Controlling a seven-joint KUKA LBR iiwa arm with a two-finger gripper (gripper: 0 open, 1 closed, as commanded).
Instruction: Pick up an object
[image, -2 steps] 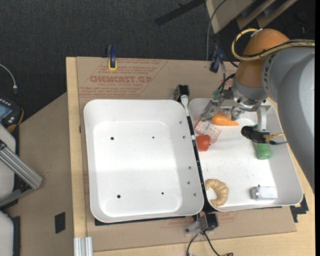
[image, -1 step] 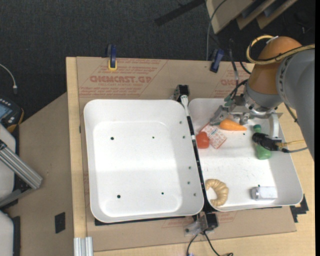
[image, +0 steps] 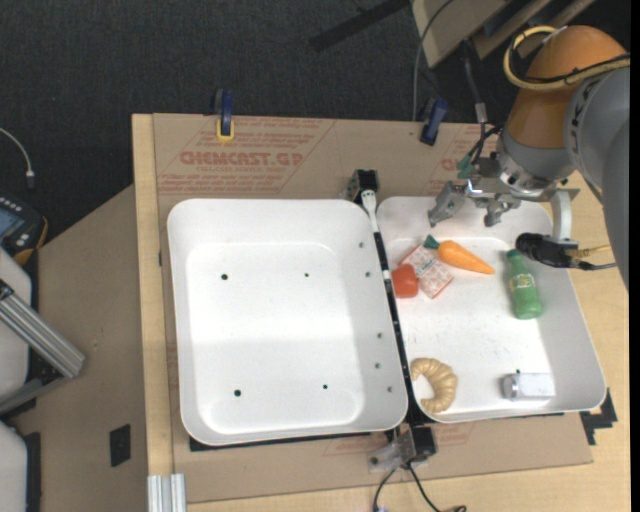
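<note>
Item 1, end effector (image: 470, 205): hanging over the far edge of the right bin (image: 570, 340), near the surface's far right corner. Fingers spread apart, nothing betw. them. Arm (image: 560, 90) reaching in from the right.

Item 2, carrot (image: 466, 257): lying just below the end effector, in the far part of the right bin, green top pointing toward the divider betw. bins. Nearest candidate, so prob. the target.

Item 3, packet (image: 432, 271): clear w/ red print, touching or nearly touching the carrot's leafy end. Red piece (image: 405, 284) sitting against it on the divider side.

Item 4, green bottle (image: 522, 288): lying flat near the bin's right edge, apart from the carrot.

Item 5, croissant (image: 436, 384): near the bin's front left corner, well apart from the rest.

Item 6, small white-grey block (image: 532, 385): near the front right corner.

Item 7, left bin (image: 200, 240): not involved.

Handling note, approx.: step in hand is lining up above a pick. For the carrot, fingers should be straddling its short width, not its length; turning the wrist so the finger line crosses the taper. Aiming at the thick mid-body, away from the packet, so one finger isn't landing on the wrapper. Going down until fingers are nearly at the bin floor, since the carrot is low and rounded and could be squirting out sideways if pinched too high. Closing slowly, then lifting straight up.
</note>
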